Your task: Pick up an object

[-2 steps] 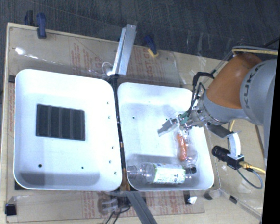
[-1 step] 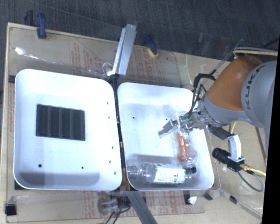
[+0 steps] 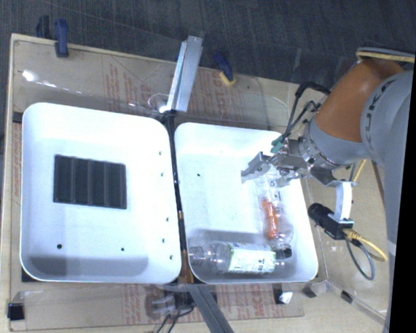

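Two shallow white bins are seen side by side on the bench (image 3: 92, 301). Nearest the camera, a clear plastic bottle (image 3: 237, 259) with a white and green label is laid on its side along the front wall of the right bin (image 3: 213, 192); its dark cap is pointed to the right. Just beyond the cap end, a second clear bottle (image 3: 272, 216) with orange contents is laid roughly front to back near the right wall, and its lower end is placed close to the first bottle. Whether the two touch cannot be told.

Above the upper end of the orange-filled bottle, the gripper (image 3: 270, 168) is positioned over the right bin's far right part. How far the gripper is open cannot be told, and nothing is seen clearly held by it.

A dark ribbed rectangular pad (image 3: 90, 182) is laid flat in the left bin (image 3: 39, 248). Farther back, blue clamps (image 3: 60, 37) are fixed at the bench's rear edge.
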Robot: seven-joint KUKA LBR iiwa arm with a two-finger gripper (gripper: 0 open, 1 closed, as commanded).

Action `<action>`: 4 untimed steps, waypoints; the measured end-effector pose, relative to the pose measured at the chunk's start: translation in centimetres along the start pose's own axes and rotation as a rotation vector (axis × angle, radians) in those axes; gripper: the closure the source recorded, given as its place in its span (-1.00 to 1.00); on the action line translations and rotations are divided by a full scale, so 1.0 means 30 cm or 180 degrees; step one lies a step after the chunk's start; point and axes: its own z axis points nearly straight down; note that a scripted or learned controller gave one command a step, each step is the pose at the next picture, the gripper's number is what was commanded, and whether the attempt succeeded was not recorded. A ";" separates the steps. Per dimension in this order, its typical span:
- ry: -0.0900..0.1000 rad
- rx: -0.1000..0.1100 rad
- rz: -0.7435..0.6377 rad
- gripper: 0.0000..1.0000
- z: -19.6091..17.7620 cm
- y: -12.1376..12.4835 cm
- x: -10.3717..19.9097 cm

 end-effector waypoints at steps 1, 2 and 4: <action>0.0006 0.0011 -0.0429 -1.00 0.003 -0.067 -0.042; 0.0008 0.0011 -0.0647 -1.00 0.086 -0.031 -0.051; 0.0008 0.0010 -0.0976 -1.00 0.201 0.002 -0.048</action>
